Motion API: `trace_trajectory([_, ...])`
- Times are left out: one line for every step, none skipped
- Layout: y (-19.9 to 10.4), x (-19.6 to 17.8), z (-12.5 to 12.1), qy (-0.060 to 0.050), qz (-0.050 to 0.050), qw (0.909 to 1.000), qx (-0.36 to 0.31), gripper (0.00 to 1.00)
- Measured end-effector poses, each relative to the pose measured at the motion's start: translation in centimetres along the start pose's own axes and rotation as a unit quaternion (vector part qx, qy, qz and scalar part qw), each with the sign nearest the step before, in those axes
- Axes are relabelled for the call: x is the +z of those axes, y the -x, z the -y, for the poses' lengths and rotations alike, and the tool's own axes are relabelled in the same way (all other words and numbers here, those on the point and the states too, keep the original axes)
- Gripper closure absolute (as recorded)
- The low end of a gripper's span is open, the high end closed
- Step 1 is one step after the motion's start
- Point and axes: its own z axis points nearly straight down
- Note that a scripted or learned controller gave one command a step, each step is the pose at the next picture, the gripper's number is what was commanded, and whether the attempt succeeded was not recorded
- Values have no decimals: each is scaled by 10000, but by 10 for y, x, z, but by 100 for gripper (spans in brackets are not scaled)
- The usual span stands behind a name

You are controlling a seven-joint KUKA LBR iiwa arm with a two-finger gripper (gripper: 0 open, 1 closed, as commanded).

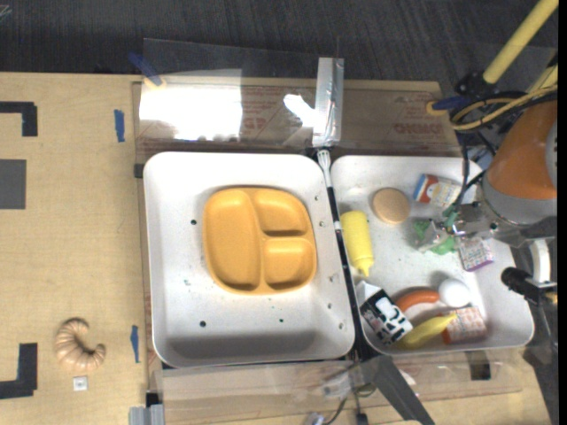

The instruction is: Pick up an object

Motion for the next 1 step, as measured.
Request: trace_trajectory([-38, -88, -49, -10, -8, 9971, 766, 100])
